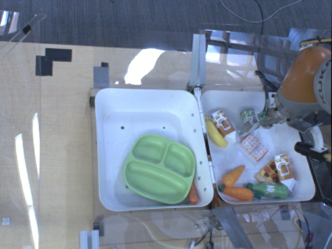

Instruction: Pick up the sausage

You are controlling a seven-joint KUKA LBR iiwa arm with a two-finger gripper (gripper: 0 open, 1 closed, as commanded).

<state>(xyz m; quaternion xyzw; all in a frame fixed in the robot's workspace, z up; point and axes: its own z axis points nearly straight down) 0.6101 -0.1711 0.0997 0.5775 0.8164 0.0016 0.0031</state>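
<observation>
A reddish-brown sausage [193, 194] lies in the left bin [111, 139] by its right wall, tucked against the lower right edge of a green divided plate [160, 168]. My gripper [266, 116] hangs over the upper part of the right bin [306, 185], close to a small can [248, 116] and far to the right of the sausage. Nothing shows between its fingers. The arm's orange band [302, 77] sits above it at the right edge.
The right bin holds a banana [216, 133], a small carton [223, 121], a patterned packet [253, 147], two carrots [233, 175] [238, 193], a green bottle [270, 191] and a boxed snack [278, 169]. A ridge [204, 139] divides the bins.
</observation>
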